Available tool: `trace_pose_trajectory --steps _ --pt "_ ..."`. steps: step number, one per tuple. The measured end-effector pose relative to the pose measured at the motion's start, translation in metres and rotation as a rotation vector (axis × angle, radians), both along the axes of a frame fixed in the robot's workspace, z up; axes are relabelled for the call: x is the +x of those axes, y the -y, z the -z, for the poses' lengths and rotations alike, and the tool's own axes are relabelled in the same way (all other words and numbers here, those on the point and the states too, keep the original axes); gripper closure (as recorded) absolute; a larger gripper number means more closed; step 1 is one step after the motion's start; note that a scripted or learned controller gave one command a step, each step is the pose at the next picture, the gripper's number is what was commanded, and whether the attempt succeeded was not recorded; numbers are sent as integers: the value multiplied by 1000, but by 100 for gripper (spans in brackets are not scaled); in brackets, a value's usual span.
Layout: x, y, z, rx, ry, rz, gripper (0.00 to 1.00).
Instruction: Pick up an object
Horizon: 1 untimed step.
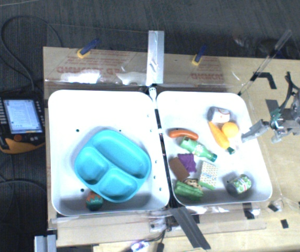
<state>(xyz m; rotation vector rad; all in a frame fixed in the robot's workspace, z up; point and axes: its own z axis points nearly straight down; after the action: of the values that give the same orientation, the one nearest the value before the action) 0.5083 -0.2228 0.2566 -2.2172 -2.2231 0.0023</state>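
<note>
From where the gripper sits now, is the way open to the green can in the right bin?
Probably yes. The gripper sits just outside the right bin, near its far-right rim. The green can lies alone in the near right corner, apart from the other toys, with nothing over it.

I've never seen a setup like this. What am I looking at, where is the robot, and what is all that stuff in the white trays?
One camera looks down at a slant on a bench with two shallow white bins. The left bin holds a blue divided plate and a small toy beside it. The right bin holds toy food: an orange carrot, a green bottle, a hot dog, a small green can. The metal parts at the right edge seem to belong to the robot arm. I see nothing held. A control tablet lies at the left.
</note>
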Motion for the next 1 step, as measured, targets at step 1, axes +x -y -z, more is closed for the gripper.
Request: trace_pose_trajectory --steps 1 --pt "49 -1 107 0 -1 4 0"
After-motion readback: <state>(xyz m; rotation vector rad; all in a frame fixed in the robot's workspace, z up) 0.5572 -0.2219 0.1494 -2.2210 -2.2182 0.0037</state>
